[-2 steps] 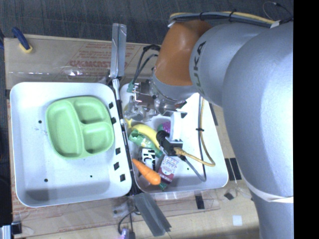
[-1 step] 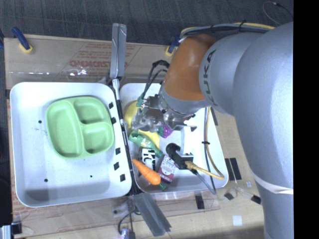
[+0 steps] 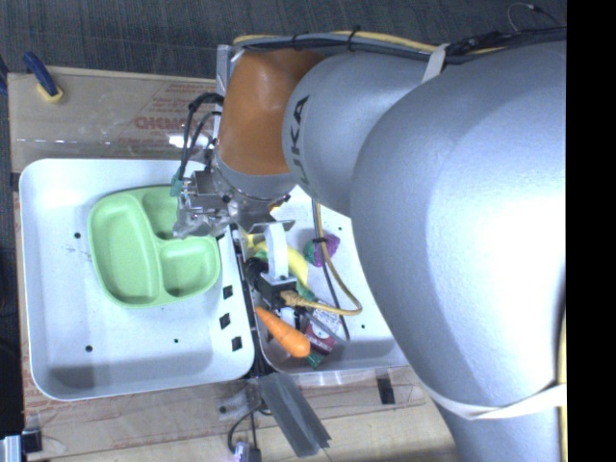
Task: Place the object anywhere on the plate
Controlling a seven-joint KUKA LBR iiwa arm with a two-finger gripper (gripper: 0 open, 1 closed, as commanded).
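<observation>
The grey arm (image 3: 452, 210) reaches in from the right and covers much of the right-hand bin (image 3: 371, 349), its orange band (image 3: 255, 114) sitting above the wrist at the far side of the bench. The gripper (image 3: 197, 210) hangs low over the right edge of the green plate (image 3: 149, 248), close to the wall between the two bins; whether it is released, clenched or grasping anything cannot be told, since the wrist and cables hide its tip. The plate, a divided dish with compartments, lies in the left-hand bin (image 3: 58, 287), toward that bin's far right part, and its visible compartments show bare green surface. In the right-hand bin, just beside the dividing wall, a cluster of small objects lies together: an orange carrot (image 3: 284, 333) at the near end, a yellow piece (image 3: 296, 269) farther back, and a purple item (image 3: 327, 246) to its right. A yellow cable (image 3: 337, 292) loops over this pile. A blue-and-yellow clamp (image 3: 40, 75) sits at the bench's far left corner.
</observation>
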